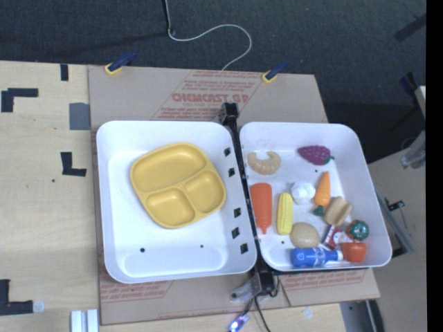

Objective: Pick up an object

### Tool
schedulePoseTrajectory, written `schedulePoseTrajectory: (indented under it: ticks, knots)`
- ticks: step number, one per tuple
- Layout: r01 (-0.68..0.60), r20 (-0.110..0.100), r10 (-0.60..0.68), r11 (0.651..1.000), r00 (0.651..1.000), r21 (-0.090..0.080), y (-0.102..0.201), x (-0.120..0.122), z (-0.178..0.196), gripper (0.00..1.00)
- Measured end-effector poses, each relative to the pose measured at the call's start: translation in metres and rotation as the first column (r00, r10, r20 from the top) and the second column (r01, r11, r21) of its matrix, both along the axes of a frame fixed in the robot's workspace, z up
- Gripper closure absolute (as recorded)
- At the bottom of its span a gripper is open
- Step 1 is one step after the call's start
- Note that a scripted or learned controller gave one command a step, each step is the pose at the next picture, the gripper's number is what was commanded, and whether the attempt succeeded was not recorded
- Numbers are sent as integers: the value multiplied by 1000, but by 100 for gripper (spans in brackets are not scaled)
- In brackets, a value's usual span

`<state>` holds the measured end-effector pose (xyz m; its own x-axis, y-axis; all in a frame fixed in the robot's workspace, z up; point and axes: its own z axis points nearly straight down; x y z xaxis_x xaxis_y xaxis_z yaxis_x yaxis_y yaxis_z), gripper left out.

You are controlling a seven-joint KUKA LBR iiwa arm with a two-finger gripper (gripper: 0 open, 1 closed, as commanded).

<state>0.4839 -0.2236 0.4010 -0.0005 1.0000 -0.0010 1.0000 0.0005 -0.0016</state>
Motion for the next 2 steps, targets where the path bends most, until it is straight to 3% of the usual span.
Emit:
schedulePoseTrajectory:
  ticks: [2]
  knots:
    - [-1,3,1,1000,1000,0,0,0,57,100]
